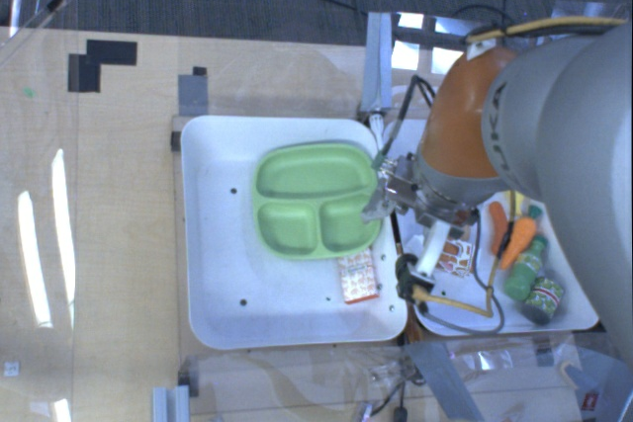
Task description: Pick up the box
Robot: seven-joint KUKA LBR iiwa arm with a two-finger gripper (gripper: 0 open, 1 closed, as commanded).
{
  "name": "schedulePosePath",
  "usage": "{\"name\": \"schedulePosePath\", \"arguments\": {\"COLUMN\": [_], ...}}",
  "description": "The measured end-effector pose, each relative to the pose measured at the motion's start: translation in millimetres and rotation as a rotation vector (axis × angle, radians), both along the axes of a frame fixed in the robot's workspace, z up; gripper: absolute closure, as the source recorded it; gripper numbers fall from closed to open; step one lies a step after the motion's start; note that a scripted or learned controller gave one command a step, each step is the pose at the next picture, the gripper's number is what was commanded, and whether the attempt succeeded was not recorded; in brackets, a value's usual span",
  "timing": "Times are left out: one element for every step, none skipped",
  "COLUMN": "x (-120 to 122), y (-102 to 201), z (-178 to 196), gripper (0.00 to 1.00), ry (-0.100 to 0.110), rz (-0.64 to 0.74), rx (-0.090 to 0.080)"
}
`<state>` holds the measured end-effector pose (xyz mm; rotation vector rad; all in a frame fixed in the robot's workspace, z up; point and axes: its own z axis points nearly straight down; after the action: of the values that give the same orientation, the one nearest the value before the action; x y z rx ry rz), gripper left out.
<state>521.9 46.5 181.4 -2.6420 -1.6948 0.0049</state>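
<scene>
A small flat box (358, 277) with red and white print lies in the left bin (213, 242), just below the right corner of a green divided plate (315, 200). My gripper (380, 197) hangs over the plate's right rim, at the wall between the two bins, up and to the right of the box and apart from it. Nothing shows between its tips. The grey arm with its orange band (465, 128) covers much of the right bin.
In the right bin (574, 311) I see a white packet with orange print (456, 257), a carrot (516, 238) and a green bottle (529, 280). The green plate takes up the middle of the left bin.
</scene>
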Motion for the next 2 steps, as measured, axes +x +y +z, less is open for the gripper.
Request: {"name": "schedulePosePath", "arguments": {"x": [38.1,-28.4], "y": [3.5,-33.9], "z": [5.5,1.5], "gripper": [0.00,0.00], "ry": [-0.003,-0.002], "rz": [0.046,0.071], "rx": [0.000,0.000]}}
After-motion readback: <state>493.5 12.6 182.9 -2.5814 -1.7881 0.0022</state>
